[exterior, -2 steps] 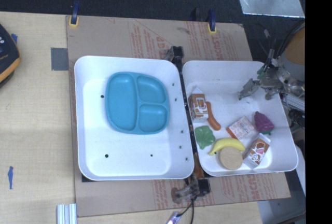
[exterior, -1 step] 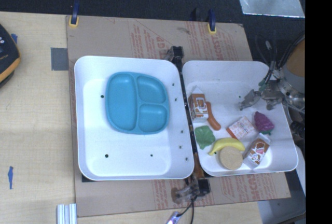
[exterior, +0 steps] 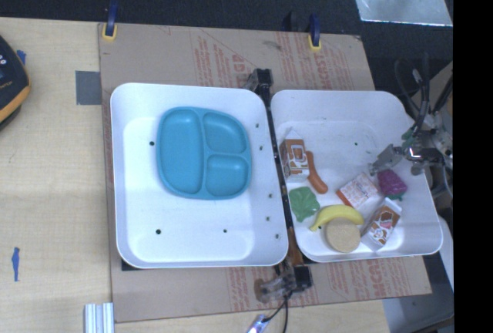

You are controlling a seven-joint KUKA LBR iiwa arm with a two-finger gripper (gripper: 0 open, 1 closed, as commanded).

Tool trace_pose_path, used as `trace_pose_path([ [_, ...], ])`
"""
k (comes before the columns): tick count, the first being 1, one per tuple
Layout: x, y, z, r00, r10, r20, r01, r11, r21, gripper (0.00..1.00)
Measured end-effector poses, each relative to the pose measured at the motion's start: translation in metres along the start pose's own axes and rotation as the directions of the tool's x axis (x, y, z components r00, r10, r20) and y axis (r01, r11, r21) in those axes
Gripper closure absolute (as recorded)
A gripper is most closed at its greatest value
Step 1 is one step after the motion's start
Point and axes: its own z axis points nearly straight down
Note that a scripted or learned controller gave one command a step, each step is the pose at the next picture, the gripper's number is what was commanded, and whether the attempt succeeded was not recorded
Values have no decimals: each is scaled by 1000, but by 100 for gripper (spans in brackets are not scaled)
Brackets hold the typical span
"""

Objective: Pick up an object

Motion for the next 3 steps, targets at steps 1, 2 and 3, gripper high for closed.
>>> trace_pose_path([
  [1,0,52,83,1000,-2,1,2,1000,1,0],
  [2,0,5,60,1000,-2,1,2,1000,0,0],
  [3,-1,5,49,1000,-5,2,5,1000,1,100],
])
